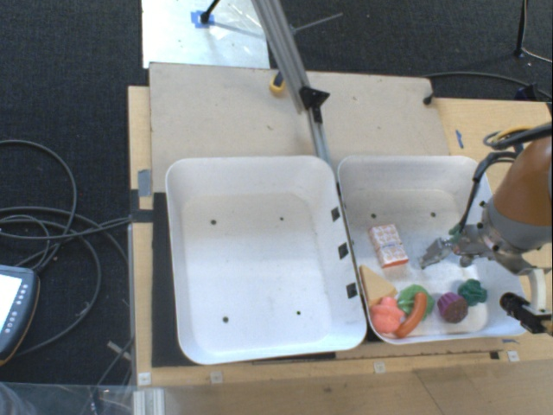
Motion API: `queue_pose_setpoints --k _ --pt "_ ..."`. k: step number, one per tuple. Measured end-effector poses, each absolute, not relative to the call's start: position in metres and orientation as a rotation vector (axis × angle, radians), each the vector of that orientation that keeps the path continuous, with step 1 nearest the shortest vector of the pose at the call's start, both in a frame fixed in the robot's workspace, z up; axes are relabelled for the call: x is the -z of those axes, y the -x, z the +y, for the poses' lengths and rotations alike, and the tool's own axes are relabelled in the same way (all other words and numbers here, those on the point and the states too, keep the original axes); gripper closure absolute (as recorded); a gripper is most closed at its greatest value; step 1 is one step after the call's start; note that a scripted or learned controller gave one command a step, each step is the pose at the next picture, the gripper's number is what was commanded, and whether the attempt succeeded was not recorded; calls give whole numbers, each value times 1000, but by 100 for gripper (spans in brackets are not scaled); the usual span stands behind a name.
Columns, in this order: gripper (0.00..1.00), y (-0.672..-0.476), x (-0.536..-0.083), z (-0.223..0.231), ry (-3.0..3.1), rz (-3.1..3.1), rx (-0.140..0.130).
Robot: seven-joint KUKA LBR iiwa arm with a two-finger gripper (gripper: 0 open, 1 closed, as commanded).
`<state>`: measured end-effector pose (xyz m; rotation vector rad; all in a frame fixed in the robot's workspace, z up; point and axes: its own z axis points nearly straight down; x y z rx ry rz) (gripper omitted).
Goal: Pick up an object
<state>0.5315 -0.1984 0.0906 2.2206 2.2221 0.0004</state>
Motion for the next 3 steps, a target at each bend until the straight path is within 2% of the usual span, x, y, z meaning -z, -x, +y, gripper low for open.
queue_pose_setpoints --k 1,3 --pt "100 -532 -102 -199 -2218 2221 -3" --pt "100 -545 -197 -209 -2211 2221 -4"
